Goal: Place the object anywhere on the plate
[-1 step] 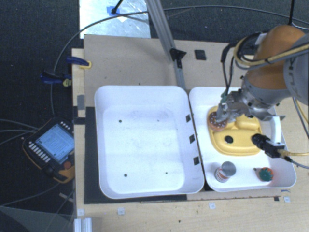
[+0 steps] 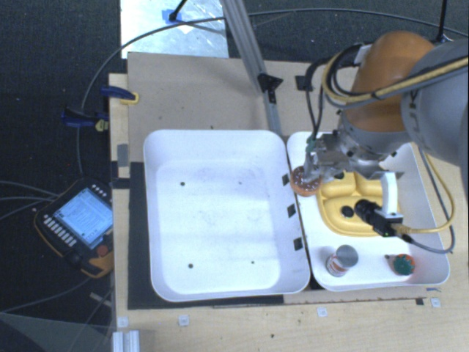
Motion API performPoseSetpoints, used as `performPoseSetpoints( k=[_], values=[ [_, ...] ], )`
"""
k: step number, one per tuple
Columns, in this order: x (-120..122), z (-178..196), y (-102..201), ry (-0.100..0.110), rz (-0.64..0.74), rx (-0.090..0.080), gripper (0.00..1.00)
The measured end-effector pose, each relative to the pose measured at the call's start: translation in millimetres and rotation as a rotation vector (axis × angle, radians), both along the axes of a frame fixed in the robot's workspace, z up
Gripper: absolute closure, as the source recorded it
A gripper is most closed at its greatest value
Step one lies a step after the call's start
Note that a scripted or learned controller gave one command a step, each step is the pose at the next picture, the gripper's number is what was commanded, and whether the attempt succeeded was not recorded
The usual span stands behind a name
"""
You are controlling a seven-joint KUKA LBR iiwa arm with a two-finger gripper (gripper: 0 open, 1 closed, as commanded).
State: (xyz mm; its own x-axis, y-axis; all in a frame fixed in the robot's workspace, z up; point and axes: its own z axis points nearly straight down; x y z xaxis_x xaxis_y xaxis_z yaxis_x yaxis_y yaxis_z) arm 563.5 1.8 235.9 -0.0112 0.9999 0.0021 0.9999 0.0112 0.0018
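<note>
From my remote seat: the arm (image 2: 410, 86) reaches in from the right, its orange band over the right bin (image 2: 425, 270). The end effector (image 2: 314, 169) hangs low at that bin's left wall, right where the two bins meet. I cannot tell how far its fingers are spread; the wrist body covers them from this angle.

Just under the tip sits a small brown round object (image 2: 303, 181), at the right bin's left edge. It looks touching or nearly touching the tip, but I cannot tell whether it is gripped.

The yellow plate (image 2: 344, 204) lies in the right bin, just right of the brown object, partly under the arm's black fittings.

Near the right bin's front: a small silver can (image 2: 341, 259) and a green and red item (image 2: 402, 264), well apart from each other.

The left bin (image 2: 212, 218) sits beside it on the counter (image 2: 190, 94). A teach pendant (image 2: 77, 222) lies on the floor to the left.
</note>
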Motion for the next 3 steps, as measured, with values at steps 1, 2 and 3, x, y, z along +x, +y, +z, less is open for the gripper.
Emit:
performPoseSetpoints(
  k=[1,2,3],
  values=[
    [10,8,52,-0.001,0.0,0.0,1.0],
    [13,-2,114,0.0,0.0,0.0,1.0],
    [26,2,172,-0.001,0.0,0.001,1.0]
  ],
)
